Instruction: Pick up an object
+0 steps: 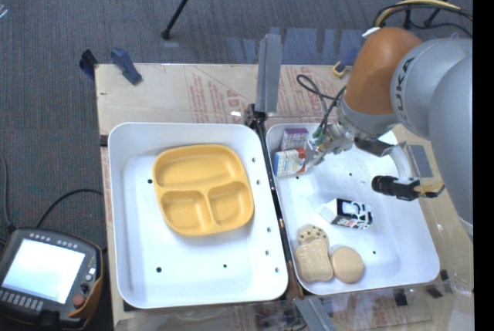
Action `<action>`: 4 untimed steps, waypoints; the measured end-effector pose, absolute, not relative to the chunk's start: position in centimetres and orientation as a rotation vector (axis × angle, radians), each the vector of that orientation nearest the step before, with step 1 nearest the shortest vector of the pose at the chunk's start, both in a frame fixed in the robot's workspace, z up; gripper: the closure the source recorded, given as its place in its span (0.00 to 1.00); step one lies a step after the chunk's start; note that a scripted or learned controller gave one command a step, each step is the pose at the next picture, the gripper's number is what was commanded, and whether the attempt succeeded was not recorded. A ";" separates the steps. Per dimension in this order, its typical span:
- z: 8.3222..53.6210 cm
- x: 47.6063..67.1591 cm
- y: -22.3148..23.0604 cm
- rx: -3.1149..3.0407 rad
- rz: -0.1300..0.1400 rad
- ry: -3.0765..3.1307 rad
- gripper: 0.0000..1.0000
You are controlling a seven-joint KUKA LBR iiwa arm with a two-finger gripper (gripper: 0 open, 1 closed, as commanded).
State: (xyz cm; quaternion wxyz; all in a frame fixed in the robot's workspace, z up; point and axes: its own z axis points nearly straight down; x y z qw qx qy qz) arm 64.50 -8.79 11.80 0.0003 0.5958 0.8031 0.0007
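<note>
Arm low over the right bin's far-left corner.
Left bin: yellow divided plate, open rim all round. Right bin: small cartons at 10 o'clock beside the gripper, grip state unclear; dark packet centre; biscuits at 7 o'clock.

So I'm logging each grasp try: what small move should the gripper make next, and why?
Probably a short drop straight down onto the small box. The gripper sits at the far left corner of the right bin, right beside that box and the purple packet, with nothing seen between its fingers. The cookies and the black-and-white packet lie farther off.
</note>
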 end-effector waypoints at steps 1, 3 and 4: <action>11.8 64.5 -8.8 1.872 0.001 2.523 0.00; 8.8 64.4 -9.3 1.995 0.001 2.427 0.00; 8.7 62.6 -8.8 1.732 -0.001 2.624 0.00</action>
